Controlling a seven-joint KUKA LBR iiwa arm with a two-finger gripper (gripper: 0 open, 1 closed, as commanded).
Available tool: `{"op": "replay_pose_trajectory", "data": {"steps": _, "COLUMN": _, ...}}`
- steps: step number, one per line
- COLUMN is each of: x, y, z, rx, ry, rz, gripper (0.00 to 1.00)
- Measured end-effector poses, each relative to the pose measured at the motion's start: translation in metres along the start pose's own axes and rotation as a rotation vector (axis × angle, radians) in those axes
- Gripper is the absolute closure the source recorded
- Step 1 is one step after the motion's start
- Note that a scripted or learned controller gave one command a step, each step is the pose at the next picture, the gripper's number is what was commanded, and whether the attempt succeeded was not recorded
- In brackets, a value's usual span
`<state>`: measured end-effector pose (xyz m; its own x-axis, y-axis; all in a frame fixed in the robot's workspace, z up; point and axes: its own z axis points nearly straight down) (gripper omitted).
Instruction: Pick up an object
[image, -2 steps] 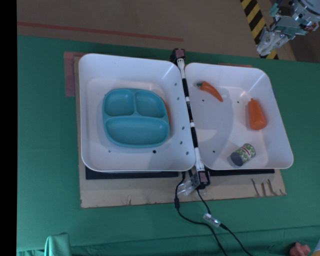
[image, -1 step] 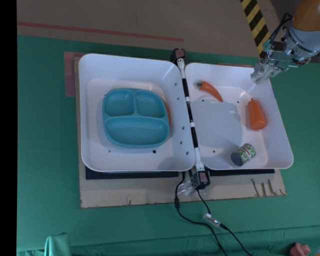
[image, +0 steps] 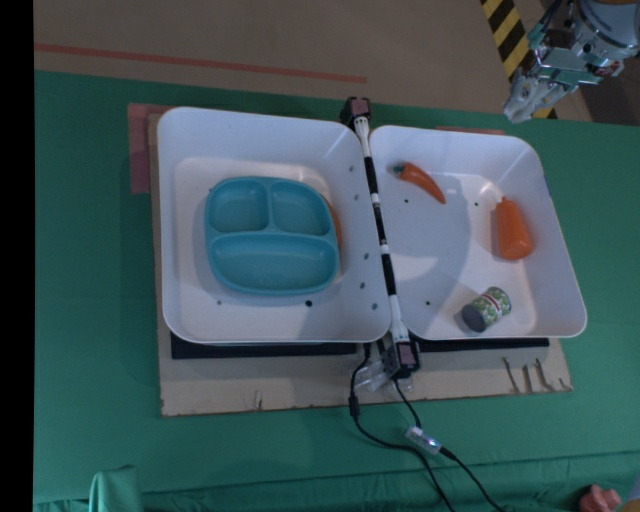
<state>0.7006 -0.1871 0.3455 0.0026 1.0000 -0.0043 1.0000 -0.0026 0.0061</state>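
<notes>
Objects for picking sit in the right shallow white bin (image: 560, 290): an orange carrot-shaped toy w/ dark green tip (image: 422, 181) near the bin's upper left, an orange plastic bottle-shaped item (image: 513, 229) by the right wall, and a small tin can w/ green-and-white label (image: 486, 309) lying on its side toward the lower right; label text too small to read. All three lie well apart, w/ bare bin floor between them. Left white bin (image: 180, 290) carries a teal plastic divided plate w/ three compartments (image: 270, 236). A black-and-white striped bar (image: 378, 225) runs btwn the bins. Gripper (image: 527, 100) hangs beyond the right bin's upper right corner, over the green desk (image: 90, 300) edge, grasping nothing; fingers' state can't be told. Cardboard sheet (image: 210, 395) and black cables (image: 395, 440) lie below the bins.
</notes>
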Motion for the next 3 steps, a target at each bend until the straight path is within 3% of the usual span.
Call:
{"op": "replay_pose_trajectory", "data": {"steps": 2, "x": 0.000, "y": 0.000, "z": -0.040, "rx": -0.001, "ry": -0.001, "rz": 0.001, "gripper": 1.00}}
{"op": "replay_pose_trajectory", "data": {"steps": 3, "x": 0.027, "y": 0.000, "z": -0.041, "rx": 0.002, "ry": 0.001, "rz": 0.001, "gripper": 1.00}}
